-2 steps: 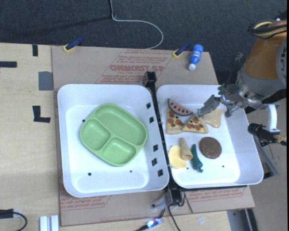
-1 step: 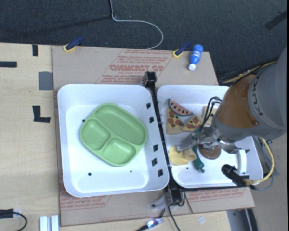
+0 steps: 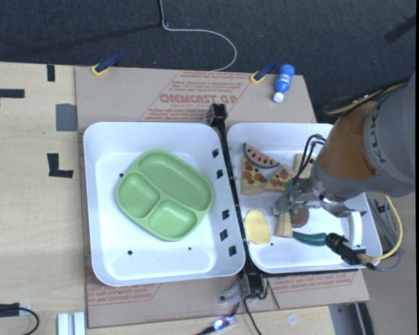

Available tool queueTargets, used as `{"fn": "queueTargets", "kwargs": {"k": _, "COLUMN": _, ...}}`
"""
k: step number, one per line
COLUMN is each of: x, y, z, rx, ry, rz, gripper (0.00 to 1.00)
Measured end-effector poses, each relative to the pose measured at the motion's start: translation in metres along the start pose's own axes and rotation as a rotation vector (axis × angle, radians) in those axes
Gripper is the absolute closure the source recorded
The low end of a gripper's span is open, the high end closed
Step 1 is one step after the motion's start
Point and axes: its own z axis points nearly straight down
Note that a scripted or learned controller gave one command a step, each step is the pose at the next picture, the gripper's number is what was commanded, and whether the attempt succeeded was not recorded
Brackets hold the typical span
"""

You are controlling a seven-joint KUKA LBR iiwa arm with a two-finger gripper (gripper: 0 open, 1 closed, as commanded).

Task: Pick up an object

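The right bin holds a pizza slice, a watermelon slice, a yellow piece, a tan wedge, a brown round piece and a teal curved piece. My gripper is low over the middle of this bin, just above the tan wedge and the brown piece. The wrist hides its fingertips.
A green divided plate lies in the left bin. A blue-and-white bottle rests on the cardboard behind the bins. The arm's bulky body covers the right bin's right side. A black cable loops at the back.
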Motion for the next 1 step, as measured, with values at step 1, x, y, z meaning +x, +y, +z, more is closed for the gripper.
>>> {"fn": "queueTargets", "kwargs": {"k": 1, "x": 0.0728, "y": 0.1006, "z": -0.0929, "rx": -0.008, "ry": 0.004, "rz": -0.011, "gripper": 1.00}}
